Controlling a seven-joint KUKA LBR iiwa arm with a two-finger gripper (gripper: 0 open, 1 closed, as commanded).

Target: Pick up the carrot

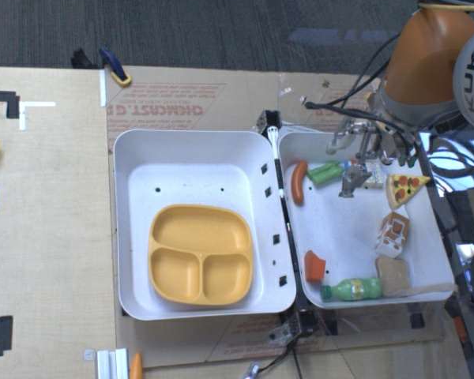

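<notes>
The carrot [299,182] looks to be the long orange-red piece lying lengthwise against the left wall of the right bin [344,227], near its far end. My gripper [352,184] hangs low over the far part of the same bin. It is to the right of the carrot, with a green piece [325,172] lying between them. Nothing shows in the gripper.
The right bin also holds a pizza slice [406,188], a small carton [393,234], a bread slice [393,275], a green bottle [353,290] and a short orange-red chunk [314,266]. A yellow divided plate [201,253] lies in the left bin [134,212].
</notes>
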